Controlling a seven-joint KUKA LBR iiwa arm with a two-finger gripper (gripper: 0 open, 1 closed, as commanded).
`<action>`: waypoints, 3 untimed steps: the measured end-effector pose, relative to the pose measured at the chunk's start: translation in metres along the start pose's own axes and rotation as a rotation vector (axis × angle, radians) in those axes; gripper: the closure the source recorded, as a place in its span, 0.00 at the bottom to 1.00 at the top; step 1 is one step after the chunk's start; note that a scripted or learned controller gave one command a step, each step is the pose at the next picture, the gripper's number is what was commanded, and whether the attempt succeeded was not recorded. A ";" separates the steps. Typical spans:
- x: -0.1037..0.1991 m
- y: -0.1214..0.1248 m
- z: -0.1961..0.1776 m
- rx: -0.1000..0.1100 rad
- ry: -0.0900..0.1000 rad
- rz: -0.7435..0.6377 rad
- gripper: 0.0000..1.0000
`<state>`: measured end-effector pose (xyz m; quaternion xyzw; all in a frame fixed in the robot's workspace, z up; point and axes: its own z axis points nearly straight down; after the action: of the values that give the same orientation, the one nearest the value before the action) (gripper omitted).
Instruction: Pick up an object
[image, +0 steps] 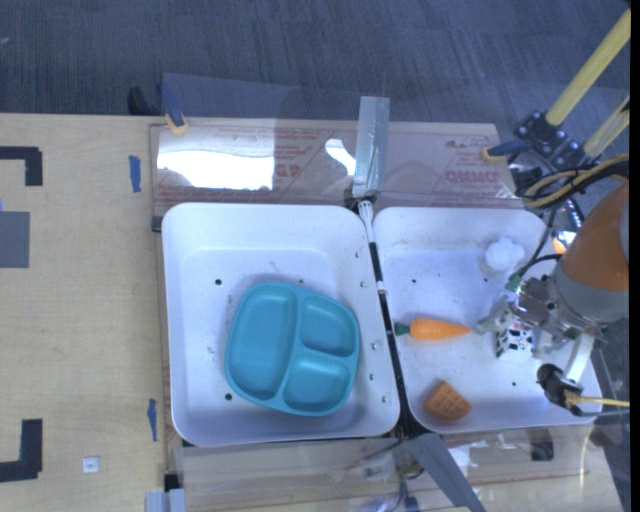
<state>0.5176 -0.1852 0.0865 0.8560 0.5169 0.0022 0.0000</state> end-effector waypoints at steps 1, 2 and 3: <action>-0.030 -0.025 -0.114 -0.004 -0.003 -0.004 0.00; -0.003 0.008 -0.009 0.003 0.003 -0.084 0.00; -0.006 0.008 -0.018 0.004 -0.002 -0.082 1.00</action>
<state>0.5219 -0.1941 0.1043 0.8342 0.5514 0.0005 -0.0009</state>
